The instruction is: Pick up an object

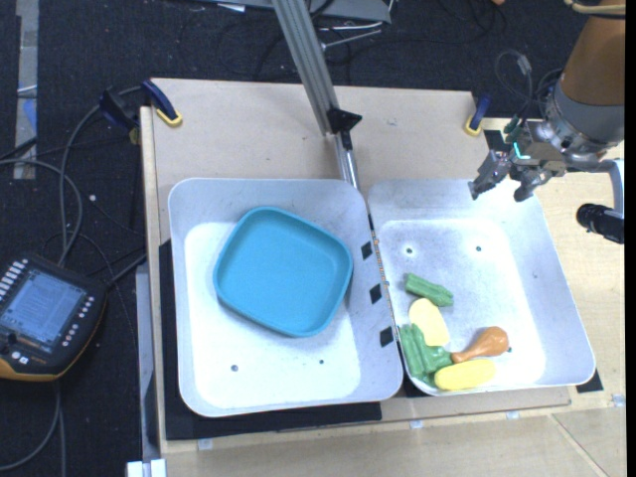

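The gripper (505, 179) hangs over the far right corner of the right bin (517, 256), its two dark fingers spread apart with nothing between them. The objects lie clustered at that bin's near left corner — a green piece (428, 288), a pale yellow piece (429, 321), an orange-brown drumstick (484, 343). A blue plate (283, 271) sits in the left bin (199, 227)

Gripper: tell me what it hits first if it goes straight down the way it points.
Most likely the bare floor of the right bin near its top rim. The gripper hangs over that corner, well apart from the toy food. Depth is unclear.
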`<action>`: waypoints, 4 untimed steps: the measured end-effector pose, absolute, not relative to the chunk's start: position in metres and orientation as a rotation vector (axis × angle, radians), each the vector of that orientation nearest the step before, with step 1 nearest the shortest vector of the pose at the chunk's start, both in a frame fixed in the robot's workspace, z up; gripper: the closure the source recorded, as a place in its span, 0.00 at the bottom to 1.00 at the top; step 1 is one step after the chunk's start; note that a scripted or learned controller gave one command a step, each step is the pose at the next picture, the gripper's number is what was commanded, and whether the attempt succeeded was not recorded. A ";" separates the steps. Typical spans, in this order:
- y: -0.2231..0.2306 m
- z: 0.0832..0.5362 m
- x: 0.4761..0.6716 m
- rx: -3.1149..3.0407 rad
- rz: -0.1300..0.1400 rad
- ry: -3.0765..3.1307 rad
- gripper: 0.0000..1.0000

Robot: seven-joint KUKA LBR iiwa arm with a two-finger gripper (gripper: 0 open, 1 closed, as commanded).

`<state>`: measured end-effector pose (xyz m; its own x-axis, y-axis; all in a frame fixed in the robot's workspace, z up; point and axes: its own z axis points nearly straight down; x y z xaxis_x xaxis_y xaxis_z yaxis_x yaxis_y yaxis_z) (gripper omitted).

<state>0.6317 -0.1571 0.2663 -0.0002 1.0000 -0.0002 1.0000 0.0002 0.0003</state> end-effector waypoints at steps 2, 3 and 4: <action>-0.151 0.222 0.630 2.223 -0.003 2.224 0.00; -0.146 0.177 0.625 2.223 -0.004 2.224 0.00; -0.150 0.132 0.620 2.224 -0.004 2.224 0.00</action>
